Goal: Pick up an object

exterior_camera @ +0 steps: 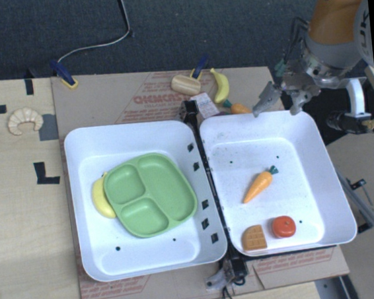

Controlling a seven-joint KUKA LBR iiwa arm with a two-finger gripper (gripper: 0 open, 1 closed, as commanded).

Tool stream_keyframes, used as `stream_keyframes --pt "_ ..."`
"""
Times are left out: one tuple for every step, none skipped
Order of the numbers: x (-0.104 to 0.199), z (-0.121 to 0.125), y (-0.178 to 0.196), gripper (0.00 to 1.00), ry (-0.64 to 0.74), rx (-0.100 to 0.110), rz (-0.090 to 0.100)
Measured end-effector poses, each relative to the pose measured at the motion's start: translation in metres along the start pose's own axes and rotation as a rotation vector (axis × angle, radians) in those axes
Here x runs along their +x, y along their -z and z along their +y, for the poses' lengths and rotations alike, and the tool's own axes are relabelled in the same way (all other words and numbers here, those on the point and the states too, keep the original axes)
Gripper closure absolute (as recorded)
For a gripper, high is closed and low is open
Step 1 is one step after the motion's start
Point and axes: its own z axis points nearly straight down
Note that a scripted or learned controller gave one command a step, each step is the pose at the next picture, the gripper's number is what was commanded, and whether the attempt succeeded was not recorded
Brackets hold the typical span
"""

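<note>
Orange carrot (258,185) lies slantwise mid-bin — leaf end up-right, toward the hand (280,102), which hangs spread wide and holding nothing over the right bin's (319,139) far rim.

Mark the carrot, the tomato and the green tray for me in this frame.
carrot (258,186): camera view, middle of its orange body.
tomato (284,227): camera view, centre of its red top.
green tray (150,194): camera view, ridge where its compartments meet.

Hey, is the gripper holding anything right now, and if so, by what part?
Nothing is held. The gripper hangs open above the right bin's far edge, nothing between its fingers.
</note>
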Motion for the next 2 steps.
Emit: stream_keyframes --pt "-0.002 -0.032 -0.197 0.00 0.000 -0.003 0.000" --pt "0.009 -0.074 -0.197 0.00 -0.002 -0.005 -0.001"
